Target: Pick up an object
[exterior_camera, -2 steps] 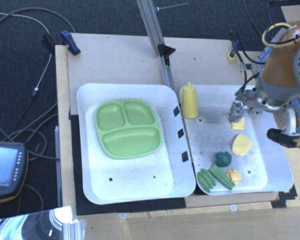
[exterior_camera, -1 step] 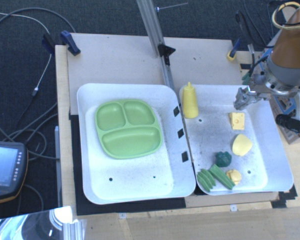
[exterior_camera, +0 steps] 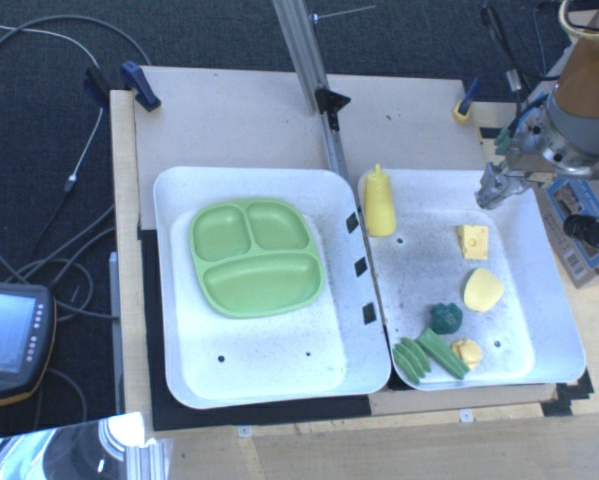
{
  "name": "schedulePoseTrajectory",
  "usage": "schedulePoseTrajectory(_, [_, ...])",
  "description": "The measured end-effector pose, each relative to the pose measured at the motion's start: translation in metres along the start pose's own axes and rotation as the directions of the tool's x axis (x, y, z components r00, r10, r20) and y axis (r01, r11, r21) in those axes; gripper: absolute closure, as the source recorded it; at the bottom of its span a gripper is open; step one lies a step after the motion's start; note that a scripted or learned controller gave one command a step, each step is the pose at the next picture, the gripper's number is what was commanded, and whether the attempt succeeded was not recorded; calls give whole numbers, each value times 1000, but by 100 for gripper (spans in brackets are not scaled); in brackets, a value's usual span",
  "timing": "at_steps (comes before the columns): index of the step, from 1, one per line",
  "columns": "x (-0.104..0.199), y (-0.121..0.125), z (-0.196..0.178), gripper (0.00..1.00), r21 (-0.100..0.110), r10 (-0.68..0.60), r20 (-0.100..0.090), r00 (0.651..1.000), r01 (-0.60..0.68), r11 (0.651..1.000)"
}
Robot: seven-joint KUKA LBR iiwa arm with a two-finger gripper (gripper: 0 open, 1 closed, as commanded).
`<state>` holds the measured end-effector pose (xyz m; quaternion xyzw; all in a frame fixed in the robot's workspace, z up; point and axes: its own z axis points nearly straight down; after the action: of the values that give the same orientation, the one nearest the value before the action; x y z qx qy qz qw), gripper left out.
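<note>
The right bin (exterior_camera: 419, 258) holds a yellow bottle (exterior_camera: 379, 202) at its upper left, a yellow cheese block (exterior_camera: 472, 241), a yellow lemon-like piece (exterior_camera: 482, 290), a dark green broccoli (exterior_camera: 445, 318), green bean pods (exterior_camera: 429, 356) and a small yellow piece (exterior_camera: 467, 352). My gripper (exterior_camera: 491, 192) hangs over the bin's upper right part, above and slightly right of the cheese block. Nothing shows between its fingers.
The left bin (exterior_camera: 179, 368) carries a green divided plate (exterior_camera: 256, 257). A slanted metal pole (exterior_camera: 304, 43) runs down to the divider between the bins. Blue clamps (exterior_camera: 139, 83) sit at the bench's back edge. A monitor (exterior_camera: 9, 340) stands at far left.
</note>
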<state>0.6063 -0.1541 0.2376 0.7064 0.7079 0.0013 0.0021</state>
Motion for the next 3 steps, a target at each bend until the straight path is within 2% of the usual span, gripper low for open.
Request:
schedulePoseTrajectory(1, [51,7,3,100,6,-4,-4,1000,4,1000])
schedulePoseTrajectory(2, [100,3,12,100,9,-4,-4,1000,4,1000])
schedulePoseTrajectory(3, [155,-1,-1,100,4,-5,-4,1000,5,1000])
